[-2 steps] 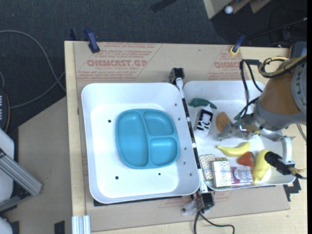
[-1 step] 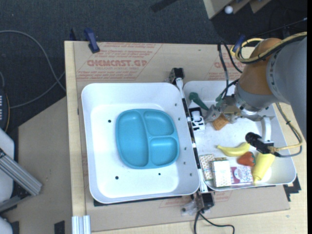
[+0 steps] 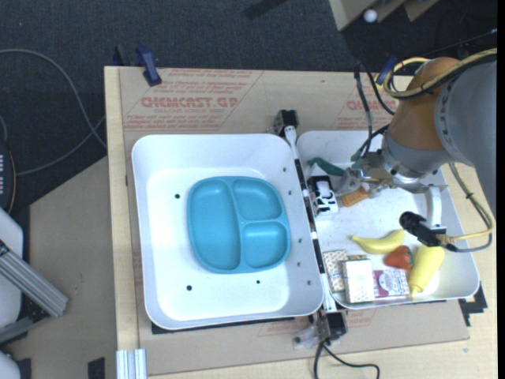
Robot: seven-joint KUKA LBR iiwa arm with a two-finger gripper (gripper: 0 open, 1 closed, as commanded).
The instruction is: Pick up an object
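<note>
Even, fairly bright light falls from overhead. The left bin (image 3: 158, 212) reads clean white with almost no glare, and the blue plate (image 3: 237, 223) at its middle casts only a thin soft shadow along its lower edge. The dark floor (image 3: 55, 22) above and left of that bin stays dim. The picture is slightly soft overall. The arm (image 3: 465, 117), far right of the bin, looks blurred, and small print on the worktop (image 3: 189, 101) just above the bin is barely legible.
</note>
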